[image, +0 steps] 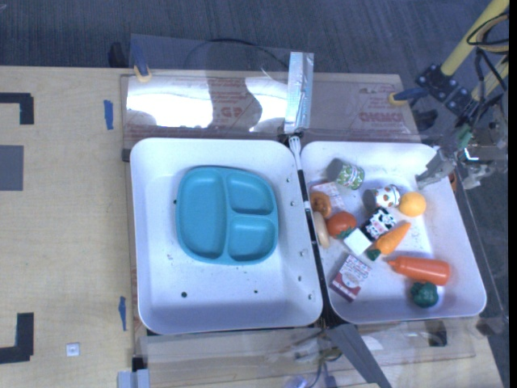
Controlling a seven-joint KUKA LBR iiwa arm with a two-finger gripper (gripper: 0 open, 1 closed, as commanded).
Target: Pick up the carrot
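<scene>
bins: two white ones, left bin (153, 297) and right bin (468, 249)
plates: one, a blue divided plate (226, 215) in the left bin
carrots: one carrot (393, 238)
orange cylinders: one orange piece (420, 268)
orange balls: one orange ball (413, 204)
tomatoes: one red tomato (342, 222)
green cans: one green can (350, 175)
green balls: one dark green ball (424, 295)
small cartons: two, a red-and-white carton (350, 276) and a black-and-white carton (376, 222)

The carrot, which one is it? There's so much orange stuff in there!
Look in the right-hand white bin, the crowded one. Near its middle lies the carrot, slanted, beside a black-and-white toy. It is pointed with a green end, unlike the round orange ball above it and the fatter orange-red piece below.
</scene>
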